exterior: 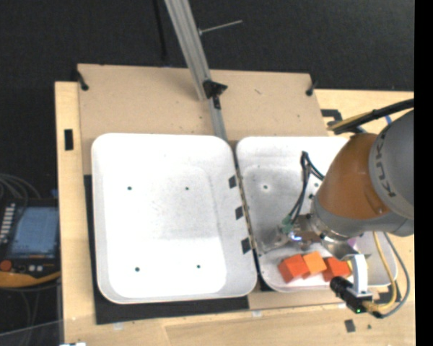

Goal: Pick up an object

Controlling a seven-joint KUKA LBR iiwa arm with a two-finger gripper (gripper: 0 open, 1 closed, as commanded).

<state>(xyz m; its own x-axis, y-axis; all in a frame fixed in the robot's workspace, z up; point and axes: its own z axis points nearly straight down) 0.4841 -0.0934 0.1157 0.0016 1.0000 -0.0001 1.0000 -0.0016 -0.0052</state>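
Observation:
Orange blocks lie bunched together at the near edge of the right bin (274,164): a darker one (294,267), a lighter one (315,261) and another (337,267) beside it. My gripper (294,235) is low in the right bin, just behind the blocks, mostly hidden under the orange wrist band (350,186). Nothing can be seen held in it.
The left bin (166,215) lies beside the right one, joined by black clips along the shared edge. A slanted metal rail (191,38) runs up from between the bins at the back. Cables and a white bracket (361,276) hang off the wrist at the right bin's near right corner.

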